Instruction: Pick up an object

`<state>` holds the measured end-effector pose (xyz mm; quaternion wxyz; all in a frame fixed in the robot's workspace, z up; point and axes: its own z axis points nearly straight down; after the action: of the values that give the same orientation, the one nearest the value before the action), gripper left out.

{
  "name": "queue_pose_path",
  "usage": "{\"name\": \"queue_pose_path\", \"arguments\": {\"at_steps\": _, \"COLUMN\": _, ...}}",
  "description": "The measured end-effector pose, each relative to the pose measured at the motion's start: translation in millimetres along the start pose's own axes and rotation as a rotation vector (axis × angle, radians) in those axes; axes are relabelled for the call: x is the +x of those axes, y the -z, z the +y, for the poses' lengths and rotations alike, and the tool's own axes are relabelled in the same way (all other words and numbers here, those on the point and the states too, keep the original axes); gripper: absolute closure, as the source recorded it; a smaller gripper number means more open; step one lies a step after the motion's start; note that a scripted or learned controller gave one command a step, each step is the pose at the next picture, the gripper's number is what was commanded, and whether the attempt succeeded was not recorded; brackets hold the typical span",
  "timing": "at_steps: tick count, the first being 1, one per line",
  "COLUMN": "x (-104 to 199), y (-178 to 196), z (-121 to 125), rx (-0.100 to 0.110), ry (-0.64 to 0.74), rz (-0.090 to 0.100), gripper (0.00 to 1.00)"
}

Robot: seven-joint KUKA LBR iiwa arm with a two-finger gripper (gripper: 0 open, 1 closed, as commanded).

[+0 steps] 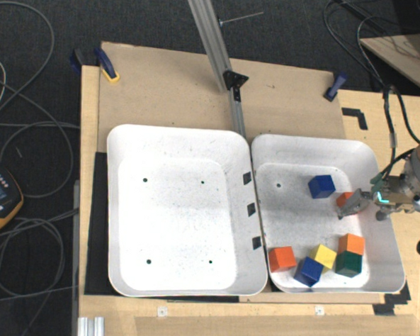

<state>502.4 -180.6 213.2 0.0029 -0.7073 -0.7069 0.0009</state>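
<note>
The left bin (126, 151) offers a wide bare floor across the frame's centre. In the right bin (296, 151), its upper left stays open; a blue cube (322, 185) sits mid-right, and five blocks (318, 259) crowd the lower right corner. A metal pole (217, 50) slants above the bins' shared edge.

A pale wooden bench (166, 76) stands on dark carpeted floor (32, 60) strewn with looping thin cables (20, 24), a slanted metal rail (211, 36) crossing its far edge, blue clamps (106, 65) at its back corners, and a second wooden surface (405, 55) at upper right.
</note>
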Motion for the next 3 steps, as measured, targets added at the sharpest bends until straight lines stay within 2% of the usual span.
{"name": "queue_pose_path", "arguments": {"at_steps": 1, "x": 0, "y": 2, "z": 1, "rx": -0.005, "ry": 0.001, "rz": -0.001, "gripper": 0.0}}
{"name": "queue_pose_path", "arguments": {"at_steps": 2, "x": 4, "y": -41, "z": 1, "rx": 0.0, "ry": 0.0, "rz": 0.0, "gripper": 0.0}}
{"name": "queue_pose_path", "arguments": {"at_steps": 3, "x": 0, "y": -103, "z": 2, "rx": 0.001, "ry": 0.0, "rz": 0.0, "gripper": 0.0}}
